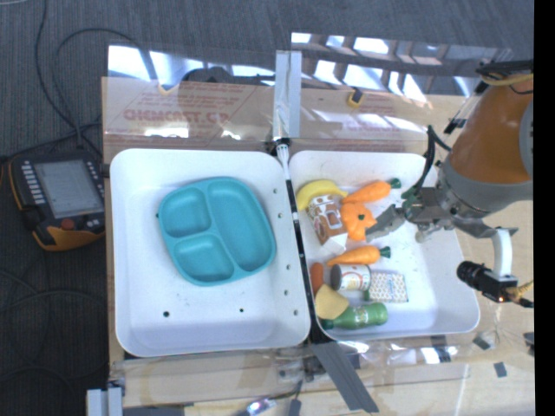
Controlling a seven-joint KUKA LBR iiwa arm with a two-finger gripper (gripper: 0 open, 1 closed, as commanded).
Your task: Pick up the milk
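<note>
White-and-brown milk carton (pixel 326 217) lies beside the gripper (pixel 388 221) (finger state cannot be told); centre over it before descending.

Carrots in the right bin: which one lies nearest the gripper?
The upper carrot, at the bin's far side with its green top pointing right, just left of the gripper. The other carrot lies lower, mid-bin, above the can.

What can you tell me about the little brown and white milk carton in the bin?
The small brown and white milk carton looks like a printed toy box, lying tilted in the right white bin, near the wall between the bins. It touches a yellow banana above and an orange carrot beside it.
</note>
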